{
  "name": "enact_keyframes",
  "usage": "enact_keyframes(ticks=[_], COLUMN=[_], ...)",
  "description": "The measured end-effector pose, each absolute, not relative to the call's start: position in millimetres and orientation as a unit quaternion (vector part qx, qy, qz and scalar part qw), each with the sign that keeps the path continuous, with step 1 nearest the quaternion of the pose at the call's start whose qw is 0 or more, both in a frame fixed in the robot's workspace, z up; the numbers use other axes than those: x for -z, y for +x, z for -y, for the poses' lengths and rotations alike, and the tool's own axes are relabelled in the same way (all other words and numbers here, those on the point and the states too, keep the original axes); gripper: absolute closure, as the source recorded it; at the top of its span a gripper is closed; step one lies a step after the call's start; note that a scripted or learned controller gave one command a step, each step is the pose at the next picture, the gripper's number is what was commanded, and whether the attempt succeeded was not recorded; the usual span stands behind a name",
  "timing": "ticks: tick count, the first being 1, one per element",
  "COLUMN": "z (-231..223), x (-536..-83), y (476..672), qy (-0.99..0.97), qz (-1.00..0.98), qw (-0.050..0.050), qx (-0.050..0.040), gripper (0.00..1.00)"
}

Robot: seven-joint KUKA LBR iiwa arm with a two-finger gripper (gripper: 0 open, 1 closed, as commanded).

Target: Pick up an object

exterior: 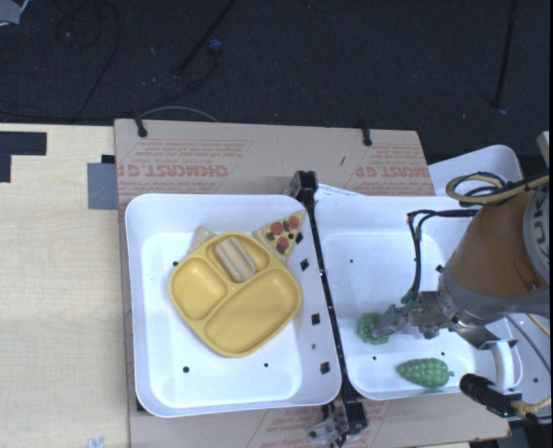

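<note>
A: Dark carpeted floor [258, 45] behind, strewn with cables; pale wooden bench [43, 297] in front, topped with a printed cardboard sheet [258, 157]. Carrying two white bins side by side.

B: Left bin [150, 343]?

A: Holding a yellow divided plate [237, 301] with a bread-like piece [234, 257] in one section, plus a pizza slice toy [284, 233] just beside its upper right rim.

B: Right bin [351, 245]?

A: Two green things. Small green broccoli-like toy [372, 329] touching the gripper [389, 323]; knobbly green bunch [424, 372] near the front wall.

B: Pinching it?

A: Cannot tell. Tips dark and small, merged with the toy's edge.

B: Risks?

A: Probably a shallow hold, catching only the toy's right side, so slipping out on the lift. Possibly just nudging it along the slick floor toward the divider [319, 287].
</note>
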State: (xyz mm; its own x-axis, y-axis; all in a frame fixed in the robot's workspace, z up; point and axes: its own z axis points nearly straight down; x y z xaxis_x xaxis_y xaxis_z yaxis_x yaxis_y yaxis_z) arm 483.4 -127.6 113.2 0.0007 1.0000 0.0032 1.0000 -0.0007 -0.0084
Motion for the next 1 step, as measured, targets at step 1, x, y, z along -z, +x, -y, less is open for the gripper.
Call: enact_keyframes(ticks=[1], z=[128.7], x=[-125.4], y=[484.3], qy=[-0.709], qz=[0.705], qw=[0.003], qx=[-0.0014], gripper=[1.0])
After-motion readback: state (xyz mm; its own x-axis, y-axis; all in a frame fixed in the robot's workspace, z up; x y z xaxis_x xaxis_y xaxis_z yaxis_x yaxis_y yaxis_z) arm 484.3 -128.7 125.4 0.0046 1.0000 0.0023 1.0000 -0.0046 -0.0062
